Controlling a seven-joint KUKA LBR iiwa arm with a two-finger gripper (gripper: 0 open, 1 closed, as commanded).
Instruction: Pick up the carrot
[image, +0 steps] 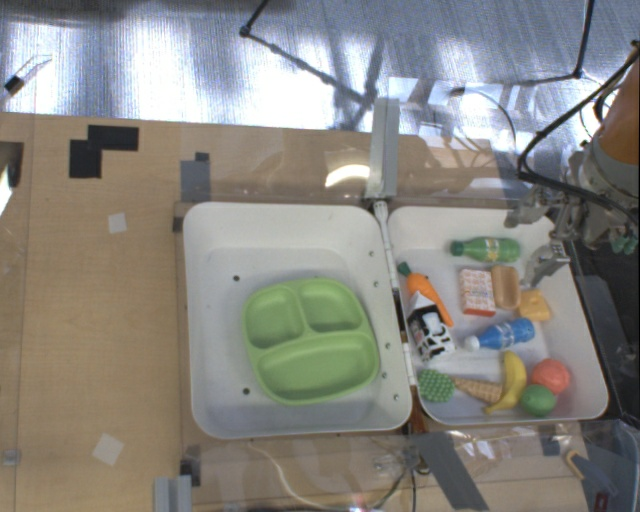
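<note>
The carrot (428, 295) lies tilted at the left edge of the right bin (590, 345), just above a black-and-white carton (431, 335). The gripper (549, 262) hangs over the bin's upper right, near a green bottle (486, 248), holding nothing; its opening cannot be told.

Setting: robotics laboratory. Evidence: plywood surface (90, 330) bearing black marker patches (100, 148) and taped squares; two white bins (215, 300) fixed side by side with grey brackets; loose cables (540, 130) and stand legs on a metal-plate floor (180, 60) (toy plastic food, not real groceries, fills one bin).
</note>
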